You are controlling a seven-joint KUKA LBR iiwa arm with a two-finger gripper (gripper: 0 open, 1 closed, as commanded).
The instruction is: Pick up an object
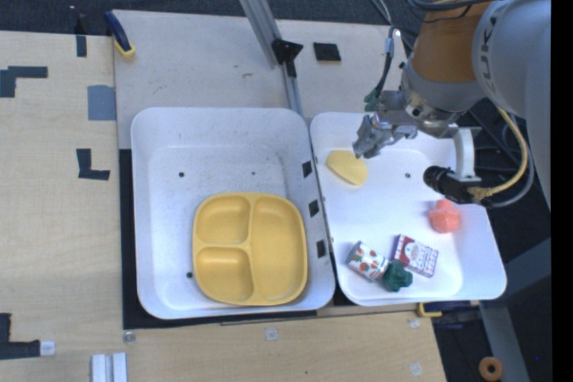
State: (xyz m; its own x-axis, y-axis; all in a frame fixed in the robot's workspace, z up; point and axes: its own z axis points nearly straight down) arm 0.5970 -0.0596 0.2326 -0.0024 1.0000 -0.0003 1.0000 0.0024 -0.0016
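Arm (474, 31) comes in from the upper right of the frame, orange band above the wrist, cables looped over it. Hand (367, 145) hangs over the upper left part of the right bin (474, 282), fingertips just above and touching or nearly touching the top edge of the pale yellow piece (346, 167). Can't tell whether the fingers are wide or narrow from this angle, and can't tell whether the piece sits between them; it looks to lie flat on the bin floor.

Rest of the right bin: small pink-orange lump (445, 216) at right centre, well apart from the hand. Lower middle of that bin holds a red-and-white packet (416, 255), a second small printed packet (366, 260) to its left, and a dark green item (397, 279) just below and between them, touching or nearly touching both.

Left bin (161, 192): yellow divided plate (250, 248) with three compartments, sitting in the lower right part of the bin, flat.

Worktop (45, 192) is light wood with dark tape marks at far left. A grey metal pole (255, 4) runs diagonally from top centre down to the gap between the bins. Blue-and-yellow clamp (119, 34) at upper left.
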